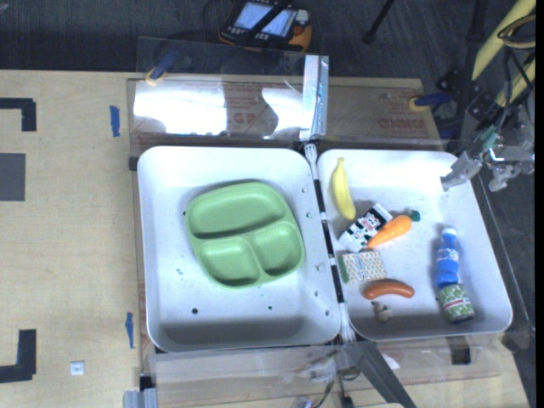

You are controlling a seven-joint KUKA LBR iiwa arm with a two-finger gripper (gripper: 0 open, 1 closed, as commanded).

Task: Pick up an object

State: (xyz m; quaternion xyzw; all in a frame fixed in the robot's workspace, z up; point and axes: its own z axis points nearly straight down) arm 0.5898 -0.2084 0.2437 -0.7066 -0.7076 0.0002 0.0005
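The right bin (497, 313) holds a yellow banana (342, 189), an orange carrot (391, 230), a black-and-white packet (365, 224), a speckled green packet (364, 267), a reddish sausage (388, 290), a blue bottle (447, 262) and a green-labelled container (457, 302). My gripper (461, 172) hangs over the bin's far right corner, apart from all of these. Only the gripper's grey tip and some wrist hardware show at the frame's right side. Nothing is visible in its grasp.
The left bin (161, 313) carries a green divided plate (246, 232). A clear plastic divider (313, 100) stands behind the bins. A handheld controller (265, 22) lies at the back, with cables and stands at the upper right.
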